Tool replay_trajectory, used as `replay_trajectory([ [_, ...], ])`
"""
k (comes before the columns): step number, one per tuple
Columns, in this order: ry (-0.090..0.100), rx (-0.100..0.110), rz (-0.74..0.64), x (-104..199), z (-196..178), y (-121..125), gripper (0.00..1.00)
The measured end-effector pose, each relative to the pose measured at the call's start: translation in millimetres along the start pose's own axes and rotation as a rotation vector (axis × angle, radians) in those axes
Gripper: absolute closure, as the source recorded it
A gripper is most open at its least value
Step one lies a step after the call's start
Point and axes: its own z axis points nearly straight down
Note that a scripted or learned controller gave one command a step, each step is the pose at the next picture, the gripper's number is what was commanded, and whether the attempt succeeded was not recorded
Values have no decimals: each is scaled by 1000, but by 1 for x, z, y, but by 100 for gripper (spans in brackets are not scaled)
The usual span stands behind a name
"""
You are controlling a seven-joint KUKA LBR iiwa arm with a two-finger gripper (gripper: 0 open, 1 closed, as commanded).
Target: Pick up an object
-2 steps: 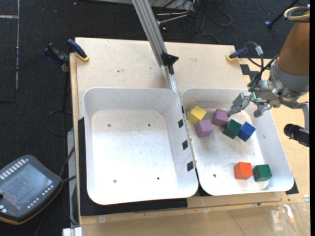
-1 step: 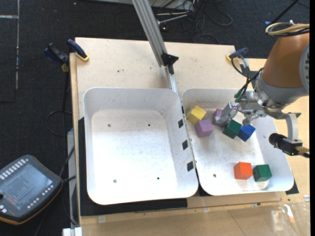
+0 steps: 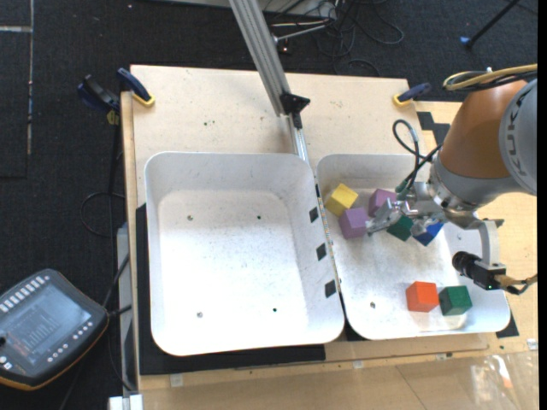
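Lowest in the frame, at bottom left, a grey handheld control pendant (image 3: 43,327) lies off the counter (image 3: 222,109). On the counter sit two shallow white bins side by side. Left bin (image 3: 171,178) holds nothing to grasp; right bin (image 3: 487,319) holds the blocks. An orange block (image 3: 421,296) and a green block (image 3: 455,299) rest touching near its lower right corner, well apart from the arm. Higher up, a yellow block (image 3: 342,198) and two purple blocks (image 3: 354,222) (image 3: 382,201) cluster near the dividing wall. The tool (image 3: 402,220) is down among this cluster, beside a dark green block (image 3: 400,228) and a blue block (image 3: 427,232), probably attempting a grasp. How far it is open, or whether it grips anything, cannot be told.
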Motion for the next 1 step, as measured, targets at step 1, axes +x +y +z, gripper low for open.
replay_trajectory([
  [1, 1, 0, -1, 3, 64, 0, 0],
])
